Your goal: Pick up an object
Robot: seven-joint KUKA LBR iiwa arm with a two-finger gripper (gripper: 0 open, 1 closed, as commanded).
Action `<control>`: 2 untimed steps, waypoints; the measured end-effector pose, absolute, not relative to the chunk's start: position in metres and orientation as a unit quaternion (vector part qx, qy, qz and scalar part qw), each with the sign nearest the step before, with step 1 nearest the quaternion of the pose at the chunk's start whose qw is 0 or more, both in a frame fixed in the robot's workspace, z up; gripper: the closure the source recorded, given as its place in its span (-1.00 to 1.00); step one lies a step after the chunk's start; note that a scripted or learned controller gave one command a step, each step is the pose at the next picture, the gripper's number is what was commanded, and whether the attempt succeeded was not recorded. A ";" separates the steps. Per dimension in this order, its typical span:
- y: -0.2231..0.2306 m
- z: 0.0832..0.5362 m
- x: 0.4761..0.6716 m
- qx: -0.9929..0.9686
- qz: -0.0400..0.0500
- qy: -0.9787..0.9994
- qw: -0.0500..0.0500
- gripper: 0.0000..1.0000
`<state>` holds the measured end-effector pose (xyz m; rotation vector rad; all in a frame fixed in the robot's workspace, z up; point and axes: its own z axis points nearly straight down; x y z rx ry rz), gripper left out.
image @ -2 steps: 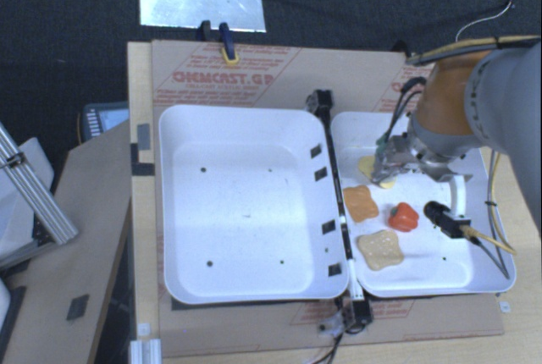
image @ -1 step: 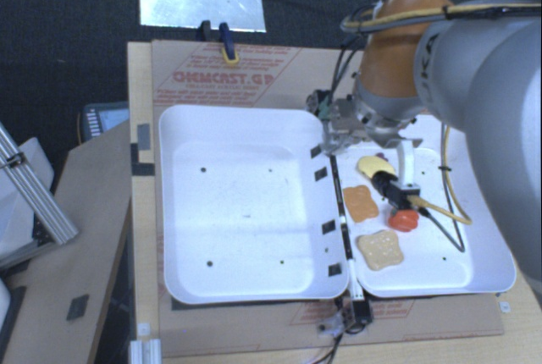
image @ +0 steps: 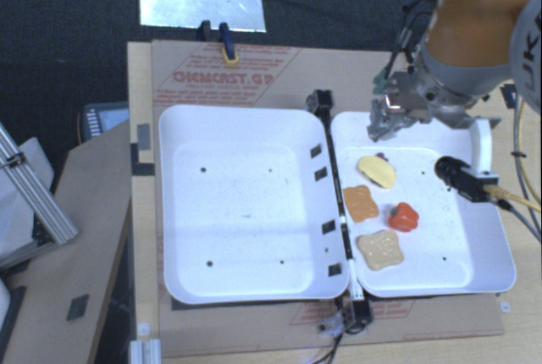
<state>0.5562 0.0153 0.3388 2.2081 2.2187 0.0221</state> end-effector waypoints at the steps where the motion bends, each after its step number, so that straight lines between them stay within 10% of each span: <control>1: 0.080 0.366 0.529 0.704 0.003 0.711 0.001 1.00; 2: 0.129 0.398 0.492 0.704 0.003 0.711 0.000 1.00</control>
